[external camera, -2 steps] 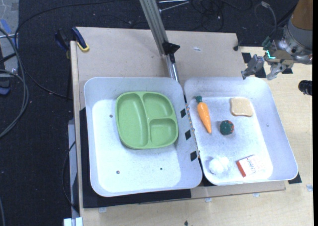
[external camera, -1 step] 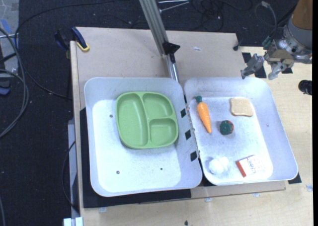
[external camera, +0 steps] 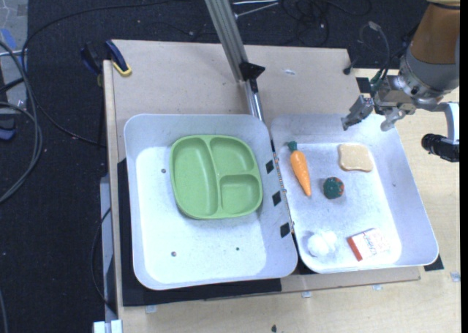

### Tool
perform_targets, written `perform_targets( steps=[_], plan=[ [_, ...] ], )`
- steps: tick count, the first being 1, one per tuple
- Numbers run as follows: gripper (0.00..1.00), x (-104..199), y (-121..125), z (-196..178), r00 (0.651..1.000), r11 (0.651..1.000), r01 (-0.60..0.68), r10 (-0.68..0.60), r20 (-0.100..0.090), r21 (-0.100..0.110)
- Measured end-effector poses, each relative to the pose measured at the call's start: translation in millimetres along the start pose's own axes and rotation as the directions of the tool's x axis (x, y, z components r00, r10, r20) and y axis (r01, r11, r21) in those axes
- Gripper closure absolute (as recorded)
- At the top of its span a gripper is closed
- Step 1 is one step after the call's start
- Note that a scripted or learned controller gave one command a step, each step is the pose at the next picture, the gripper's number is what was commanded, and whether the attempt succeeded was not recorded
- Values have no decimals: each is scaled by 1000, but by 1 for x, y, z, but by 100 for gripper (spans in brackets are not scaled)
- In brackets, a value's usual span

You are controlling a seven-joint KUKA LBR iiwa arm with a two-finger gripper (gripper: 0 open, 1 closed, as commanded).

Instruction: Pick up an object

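**Gripper open above the right bin's far edge**

The arm (external camera: pixel 435 31) reaches in from the right, and its gripper (external camera: pixel 371 114) hangs over the far rim of the right bin (external camera: pixel 409 200), fingers spread apart with nothing between them. Taking that bin as the landmark: a slice of bread (external camera: pixel 355 157) lies in its far part, just below the gripper; a carrot (external camera: pixel 300 169) lies along its left wall; a small dark green ball (external camera: pixel 334 187) sits near its middle, between carrot and bread; a white lump (external camera: pixel 322 243) and a red-and-white packet (external camera: pixel 368 243) rest at its near side. Left of it, touching, the other bin (external camera: pixel 146 251) holds a green divided plate (external camera: pixel 216 176)
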State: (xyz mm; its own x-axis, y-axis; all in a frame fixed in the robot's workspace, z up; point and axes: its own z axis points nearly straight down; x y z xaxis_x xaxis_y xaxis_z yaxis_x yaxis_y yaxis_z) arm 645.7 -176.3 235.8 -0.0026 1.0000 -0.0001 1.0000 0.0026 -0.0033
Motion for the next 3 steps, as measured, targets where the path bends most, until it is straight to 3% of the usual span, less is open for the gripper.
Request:
perform_targets(
  steps=[2,3],
  plan=[
    [0,-6,5,95,1000,1000,0,0,1,0],
    [100,-6,6,80,1000,1000,1,-1,2,-7]
  ],
)
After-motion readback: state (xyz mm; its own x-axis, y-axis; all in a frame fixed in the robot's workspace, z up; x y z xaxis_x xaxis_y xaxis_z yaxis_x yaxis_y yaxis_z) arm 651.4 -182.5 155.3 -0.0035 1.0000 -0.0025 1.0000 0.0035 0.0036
